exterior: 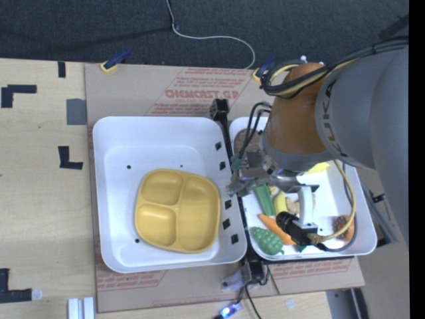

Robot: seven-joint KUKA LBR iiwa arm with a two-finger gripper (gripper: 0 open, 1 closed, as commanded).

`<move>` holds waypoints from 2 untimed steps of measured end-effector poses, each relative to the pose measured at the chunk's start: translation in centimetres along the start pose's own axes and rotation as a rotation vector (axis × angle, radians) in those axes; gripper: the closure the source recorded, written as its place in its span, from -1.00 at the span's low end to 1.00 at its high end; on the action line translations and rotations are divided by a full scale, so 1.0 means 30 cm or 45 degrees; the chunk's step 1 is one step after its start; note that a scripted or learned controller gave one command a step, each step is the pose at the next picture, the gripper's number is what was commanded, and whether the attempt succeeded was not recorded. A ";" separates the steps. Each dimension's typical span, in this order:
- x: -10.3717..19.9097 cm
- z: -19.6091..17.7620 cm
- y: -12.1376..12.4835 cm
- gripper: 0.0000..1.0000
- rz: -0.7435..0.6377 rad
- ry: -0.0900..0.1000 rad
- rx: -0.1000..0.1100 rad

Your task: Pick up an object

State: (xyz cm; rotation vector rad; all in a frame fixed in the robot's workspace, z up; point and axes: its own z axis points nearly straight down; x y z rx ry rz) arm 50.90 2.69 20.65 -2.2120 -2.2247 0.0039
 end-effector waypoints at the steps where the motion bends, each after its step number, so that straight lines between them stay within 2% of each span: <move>1: 0.166 -0.015 -0.037 1.00 -0.002 0.001 -0.001; 2: 0.188 -0.028 -0.080 1.00 0.003 -0.001 0.000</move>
